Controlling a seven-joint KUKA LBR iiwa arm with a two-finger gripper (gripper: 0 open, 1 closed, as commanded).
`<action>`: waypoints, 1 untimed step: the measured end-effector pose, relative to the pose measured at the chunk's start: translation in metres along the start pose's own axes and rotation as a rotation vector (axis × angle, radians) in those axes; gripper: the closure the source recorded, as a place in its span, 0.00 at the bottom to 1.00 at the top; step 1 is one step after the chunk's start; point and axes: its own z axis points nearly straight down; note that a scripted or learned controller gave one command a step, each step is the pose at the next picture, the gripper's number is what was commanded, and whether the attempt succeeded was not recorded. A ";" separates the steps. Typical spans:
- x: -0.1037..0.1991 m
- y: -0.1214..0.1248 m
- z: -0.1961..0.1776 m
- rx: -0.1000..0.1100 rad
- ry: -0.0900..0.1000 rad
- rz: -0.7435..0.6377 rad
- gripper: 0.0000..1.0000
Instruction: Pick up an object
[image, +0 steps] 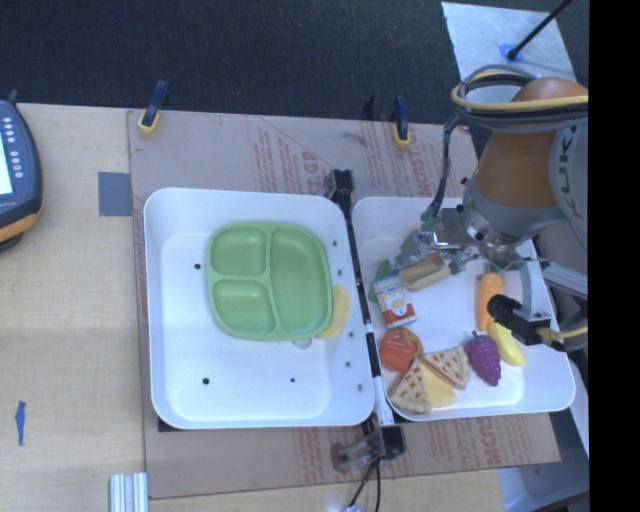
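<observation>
My gripper (441, 250) hangs low over the back of the right bin (540, 400), just above and beside a tan bread roll (421, 272). Near the roll lie a small red-and-white carton (393, 299) and a green leafy piece (383, 270). Toward the front are a red tomato (399, 348), two wedge-shaped slices (428, 380), purple grapes (484, 358), a yellow banana (508, 344) and an orange carrot (488, 294). A black part of the arm (520, 320) covers the carrot's lower end.
The left bin (180, 390) holds a green divided plate (270, 280) with a yellow piece (341, 310) poking out at its right edge. A control pendant (14, 165) lies at the far left. Clamps (400, 122) hold the cardboard at the back.
</observation>
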 end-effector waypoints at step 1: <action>0.045 0.006 -0.006 0.002 -0.003 0.001 1.00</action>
